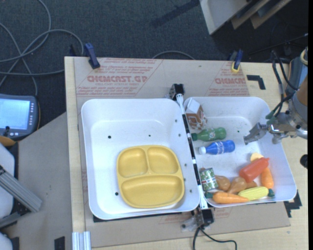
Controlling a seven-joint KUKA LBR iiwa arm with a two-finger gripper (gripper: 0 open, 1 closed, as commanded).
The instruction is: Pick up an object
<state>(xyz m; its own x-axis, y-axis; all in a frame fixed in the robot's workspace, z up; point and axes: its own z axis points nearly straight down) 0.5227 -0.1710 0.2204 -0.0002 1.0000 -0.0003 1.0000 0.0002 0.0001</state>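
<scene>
Above the right edge of the right bin [276,161], the gripper [264,132] is seen spread apart and unladen, so every object, including the blue bottle [217,147], remains to be picked.

My bench [122,80] is a pale board printed with red lettering, and two blue clamps [91,54] [237,59] pin its far edge. Beyond it lies a dark grey carpet floor [146,29], with thin grey cables [29,49] looping over it at the far left. A handheld screen [17,117] glows pale blue off the left side, and a ribbed metal bar [17,193] slants below it. At the far right sits a light-coloured piece of furniture [244,14]. The light is even and soft.
</scene>
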